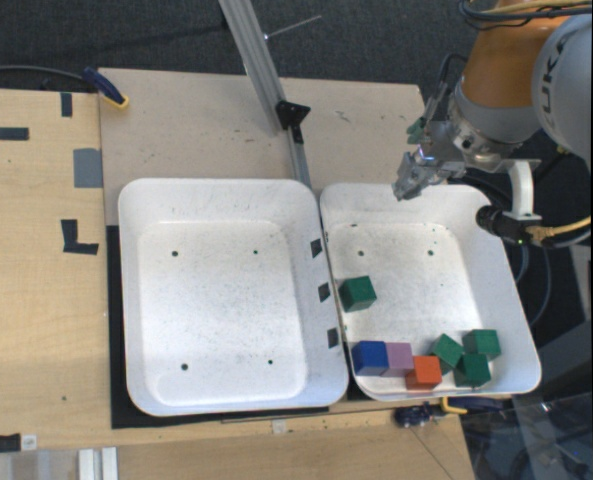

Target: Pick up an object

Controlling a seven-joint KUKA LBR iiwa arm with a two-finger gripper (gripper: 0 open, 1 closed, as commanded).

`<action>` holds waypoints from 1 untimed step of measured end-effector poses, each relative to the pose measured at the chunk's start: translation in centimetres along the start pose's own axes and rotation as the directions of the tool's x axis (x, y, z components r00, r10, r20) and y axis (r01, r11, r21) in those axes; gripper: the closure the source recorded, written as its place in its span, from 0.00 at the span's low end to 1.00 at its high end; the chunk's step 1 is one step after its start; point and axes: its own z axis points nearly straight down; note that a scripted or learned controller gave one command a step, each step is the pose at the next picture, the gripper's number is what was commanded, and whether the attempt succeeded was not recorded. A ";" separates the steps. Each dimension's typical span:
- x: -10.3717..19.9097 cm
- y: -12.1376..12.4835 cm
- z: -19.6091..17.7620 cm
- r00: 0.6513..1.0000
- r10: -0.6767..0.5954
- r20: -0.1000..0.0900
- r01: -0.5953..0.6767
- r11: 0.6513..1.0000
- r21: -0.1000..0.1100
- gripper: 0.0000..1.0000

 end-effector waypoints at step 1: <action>4.9 -0.8 -0.2 1.000 -0.001 -0.001 0.001 1.000 0.000 1.00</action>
